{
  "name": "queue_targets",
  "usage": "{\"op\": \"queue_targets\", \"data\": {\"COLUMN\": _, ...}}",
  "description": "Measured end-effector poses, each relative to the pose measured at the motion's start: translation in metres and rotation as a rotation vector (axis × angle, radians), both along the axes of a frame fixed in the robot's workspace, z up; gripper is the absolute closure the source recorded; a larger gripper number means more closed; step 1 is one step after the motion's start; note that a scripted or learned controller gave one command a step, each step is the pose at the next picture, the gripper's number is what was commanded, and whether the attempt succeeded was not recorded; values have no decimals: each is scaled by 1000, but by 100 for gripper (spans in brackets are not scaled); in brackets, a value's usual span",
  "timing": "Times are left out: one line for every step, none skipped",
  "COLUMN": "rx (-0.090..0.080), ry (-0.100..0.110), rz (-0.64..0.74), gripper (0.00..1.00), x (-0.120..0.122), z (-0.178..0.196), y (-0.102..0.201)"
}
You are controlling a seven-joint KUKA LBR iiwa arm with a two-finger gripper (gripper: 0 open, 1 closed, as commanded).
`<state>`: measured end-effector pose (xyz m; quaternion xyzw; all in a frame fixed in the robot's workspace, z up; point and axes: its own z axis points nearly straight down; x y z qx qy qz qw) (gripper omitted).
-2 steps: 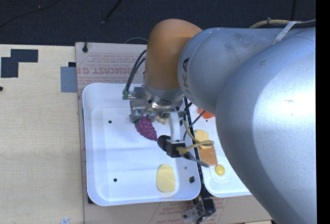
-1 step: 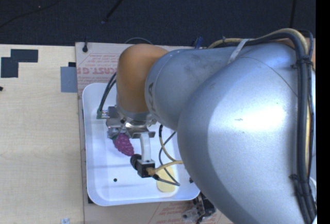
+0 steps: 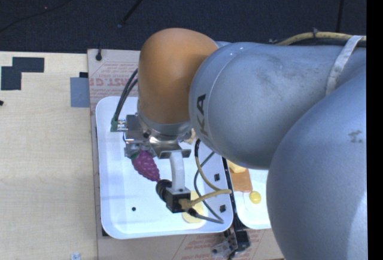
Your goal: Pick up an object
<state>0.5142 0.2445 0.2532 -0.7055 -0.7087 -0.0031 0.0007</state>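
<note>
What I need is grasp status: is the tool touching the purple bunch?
Cannot tell. In the camera view the tool overlaps the purple bunch at its upper end, hiding any contact or gap.

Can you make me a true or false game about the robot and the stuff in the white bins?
1. A purple thing is at the bin on the view's left, right beside the end effector. True.
2. The band above the wrist is green. False: it is orange.
3. A small yellow thing sits in the bin on the view's right. True.
4. The arm reaches in from the view's left. False: it comes in from the view's right.
5. The two bins are red. False: both are white.
</note>
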Motion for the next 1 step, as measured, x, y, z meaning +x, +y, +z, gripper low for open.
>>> {"op": "queue_targets", "data": {"rx": 3, "ry": -9, "rz": -2, "gripper": 100, "x": -29, "z": 174, "y": -1}}
